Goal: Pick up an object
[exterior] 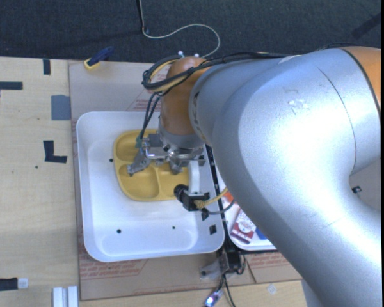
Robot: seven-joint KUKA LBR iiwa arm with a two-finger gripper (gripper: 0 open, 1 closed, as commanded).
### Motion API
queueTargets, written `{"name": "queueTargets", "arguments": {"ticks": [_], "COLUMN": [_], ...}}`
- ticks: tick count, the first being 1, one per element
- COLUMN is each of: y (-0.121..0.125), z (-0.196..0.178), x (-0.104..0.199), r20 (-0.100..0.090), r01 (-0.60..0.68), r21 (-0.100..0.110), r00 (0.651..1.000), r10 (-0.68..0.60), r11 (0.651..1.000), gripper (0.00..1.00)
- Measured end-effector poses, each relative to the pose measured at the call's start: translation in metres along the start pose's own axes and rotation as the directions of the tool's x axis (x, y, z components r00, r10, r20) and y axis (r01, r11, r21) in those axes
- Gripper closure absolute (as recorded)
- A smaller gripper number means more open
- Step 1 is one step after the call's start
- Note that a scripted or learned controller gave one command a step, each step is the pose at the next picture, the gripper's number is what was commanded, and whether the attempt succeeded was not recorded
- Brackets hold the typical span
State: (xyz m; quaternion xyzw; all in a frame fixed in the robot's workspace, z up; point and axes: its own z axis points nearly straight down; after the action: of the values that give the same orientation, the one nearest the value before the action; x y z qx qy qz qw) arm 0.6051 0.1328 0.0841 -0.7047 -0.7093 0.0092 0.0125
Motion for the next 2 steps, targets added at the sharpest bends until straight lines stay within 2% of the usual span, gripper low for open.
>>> {"name": "queueTargets", "arguments": {"ticks": [1,2], "y": [-0.040,-0.047], "z": [-0.222,-0.242], "x": [-0.024,0.044], "r20": [0.002,0.003], "r01": [-0.005,0.002], "r21": [-0.044,-0.032], "r00": [1.000,1.000], "r10": [0.005,-0.002], "r11": [0.999,0.999], "gripper": [0.00,0.00]}}
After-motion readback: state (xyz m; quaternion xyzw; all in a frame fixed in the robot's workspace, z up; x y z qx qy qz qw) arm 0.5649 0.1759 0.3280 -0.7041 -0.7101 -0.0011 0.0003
